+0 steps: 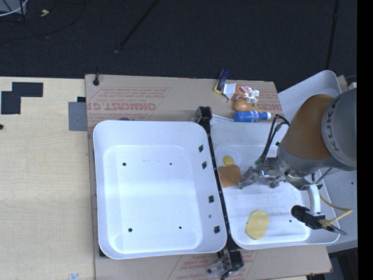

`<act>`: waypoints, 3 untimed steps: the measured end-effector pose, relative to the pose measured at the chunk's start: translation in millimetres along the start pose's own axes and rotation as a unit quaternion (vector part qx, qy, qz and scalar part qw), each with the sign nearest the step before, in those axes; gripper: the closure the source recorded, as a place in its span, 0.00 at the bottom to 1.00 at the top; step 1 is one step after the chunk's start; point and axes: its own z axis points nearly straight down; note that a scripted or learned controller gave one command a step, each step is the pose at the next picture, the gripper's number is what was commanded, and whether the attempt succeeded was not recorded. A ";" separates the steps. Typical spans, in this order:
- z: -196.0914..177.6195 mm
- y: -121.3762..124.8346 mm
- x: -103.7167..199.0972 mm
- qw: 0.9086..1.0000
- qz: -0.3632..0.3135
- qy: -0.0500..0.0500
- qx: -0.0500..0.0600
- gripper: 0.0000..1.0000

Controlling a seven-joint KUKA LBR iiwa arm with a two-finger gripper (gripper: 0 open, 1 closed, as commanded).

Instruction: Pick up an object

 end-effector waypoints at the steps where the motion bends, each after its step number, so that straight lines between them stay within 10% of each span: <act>1: -0.6 65.3 10.7 1.000 0.000 -0.001 -0.001 0.00; 2: 0.6 -26.5 -25.2 1.000 0.004 -0.001 0.005 0.00; 3: -4.9 33.0 20.3 1.000 -0.001 0.000 0.000 0.00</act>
